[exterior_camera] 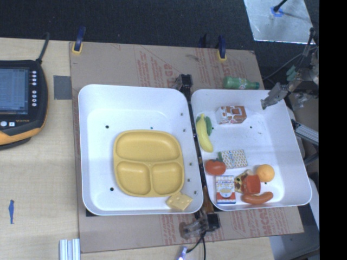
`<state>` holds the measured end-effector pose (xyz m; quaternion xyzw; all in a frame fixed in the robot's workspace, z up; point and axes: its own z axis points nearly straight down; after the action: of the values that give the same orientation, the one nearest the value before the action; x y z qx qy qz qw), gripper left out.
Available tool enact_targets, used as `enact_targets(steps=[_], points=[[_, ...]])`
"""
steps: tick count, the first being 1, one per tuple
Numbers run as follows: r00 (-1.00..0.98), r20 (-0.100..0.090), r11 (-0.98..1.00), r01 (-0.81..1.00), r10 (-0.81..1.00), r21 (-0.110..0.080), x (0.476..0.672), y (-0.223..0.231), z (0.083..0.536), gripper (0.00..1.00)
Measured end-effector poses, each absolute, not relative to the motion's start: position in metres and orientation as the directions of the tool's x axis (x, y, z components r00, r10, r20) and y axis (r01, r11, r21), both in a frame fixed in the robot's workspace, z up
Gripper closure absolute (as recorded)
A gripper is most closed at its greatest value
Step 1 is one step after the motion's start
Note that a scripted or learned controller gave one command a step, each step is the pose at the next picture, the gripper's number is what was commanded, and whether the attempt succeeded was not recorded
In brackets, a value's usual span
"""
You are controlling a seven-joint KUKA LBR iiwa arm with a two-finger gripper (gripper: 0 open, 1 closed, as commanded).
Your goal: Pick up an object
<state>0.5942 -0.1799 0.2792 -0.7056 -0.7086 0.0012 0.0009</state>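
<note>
While the gripper (272, 97) hangs at the upper right corner of the right bin (282, 140), just over its rim, I cannot tell its state because it is small and blurred; nothing can be seen between its tips.

All the small things lie in the right bin; a banana (204, 135) lies along the left wall, with a small green piece (209, 125) just beside it; a small brown and white carton (231, 114) lies near the top of the bin, apart from the gripper; a patterned packet (234, 158) lies in the middle, and a tomato (215, 167) is just beside it, lower left; below these a red and white box (225, 190) stands near the front wall; a red block (251, 184) lies beside it, an orange (265, 173) is just above right of the block, and a sausage (257, 199) lies along the front wall.

In the left bin (92, 145) a yellow divided tray (148, 161) lies flat, with three compartments; a pale yellow cheese wedge (179, 201) lies at the lower right corner of this bin, near the tray.

Outside the bins, a green bottle (241, 83) lies on the cardboard sheet (135, 64) behind the right bin; a teach pendant (19, 102) rests on the bench at the far left.
</note>
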Motion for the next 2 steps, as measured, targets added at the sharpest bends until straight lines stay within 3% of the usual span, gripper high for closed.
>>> enact_targets(steps=[1,2], points=[[-0.006,0.000,0.006,1.000,1.000,-0.004,0.527,-0.166,0.178,0.00],[-0.002,0.000,0.002,1.000,1.000,-0.002,0.476,-0.170,0.255,0.00]])
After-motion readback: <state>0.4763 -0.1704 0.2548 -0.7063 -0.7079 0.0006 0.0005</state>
